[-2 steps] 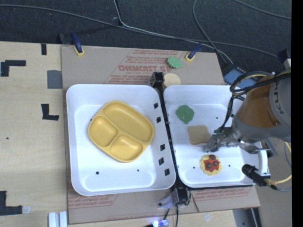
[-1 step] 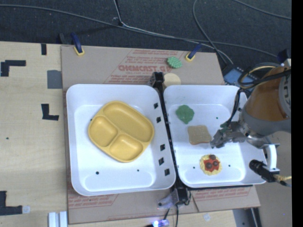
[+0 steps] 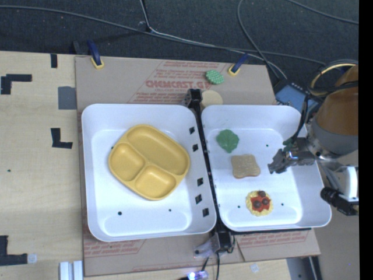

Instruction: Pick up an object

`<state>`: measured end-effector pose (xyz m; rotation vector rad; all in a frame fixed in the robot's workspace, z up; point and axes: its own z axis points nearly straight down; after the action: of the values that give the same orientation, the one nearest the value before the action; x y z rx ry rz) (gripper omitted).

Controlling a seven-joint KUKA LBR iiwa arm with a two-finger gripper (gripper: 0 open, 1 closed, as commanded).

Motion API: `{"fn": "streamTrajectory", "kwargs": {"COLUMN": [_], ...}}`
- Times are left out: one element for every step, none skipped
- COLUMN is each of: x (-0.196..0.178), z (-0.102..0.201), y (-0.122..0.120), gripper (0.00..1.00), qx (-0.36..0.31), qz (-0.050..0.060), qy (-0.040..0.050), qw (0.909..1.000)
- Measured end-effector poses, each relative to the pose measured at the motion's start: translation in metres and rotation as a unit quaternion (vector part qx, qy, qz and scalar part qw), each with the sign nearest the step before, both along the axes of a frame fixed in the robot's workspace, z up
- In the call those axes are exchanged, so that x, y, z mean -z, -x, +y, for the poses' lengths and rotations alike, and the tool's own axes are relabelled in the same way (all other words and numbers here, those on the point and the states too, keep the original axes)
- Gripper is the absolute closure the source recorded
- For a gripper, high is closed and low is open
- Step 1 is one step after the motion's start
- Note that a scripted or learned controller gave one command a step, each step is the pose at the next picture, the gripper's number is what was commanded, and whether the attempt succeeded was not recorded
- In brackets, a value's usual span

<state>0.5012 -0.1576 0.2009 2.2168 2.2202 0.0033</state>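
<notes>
Here, a tan bread slice (image 3: 245, 166) is lying mid-right bin (image 3: 291, 116), between a green broccoli piece (image 3: 227, 140) and a small pizza (image 3: 259, 203). The gripper (image 3: 278, 164) is hovering just right of it; its finger state cannot be told. A yellow divided tray (image 3: 149, 161) is sitting in the left bin (image 3: 99, 214).

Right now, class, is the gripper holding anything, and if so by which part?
Nothing is held. The gripper hovers over the right bin, apart from the green piece, the bread slice and the small pizza.
</notes>
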Motion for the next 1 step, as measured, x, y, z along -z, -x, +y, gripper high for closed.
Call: {"fn": "streamTrajectory", "kwargs": {"x": [-0.0514], "z": [-0.0001], "y": [-0.0012], "gripper": [1.0], "qx": [0.0], "qz": [0.0], "qy": [0.0002], "qw": [1.0]}}
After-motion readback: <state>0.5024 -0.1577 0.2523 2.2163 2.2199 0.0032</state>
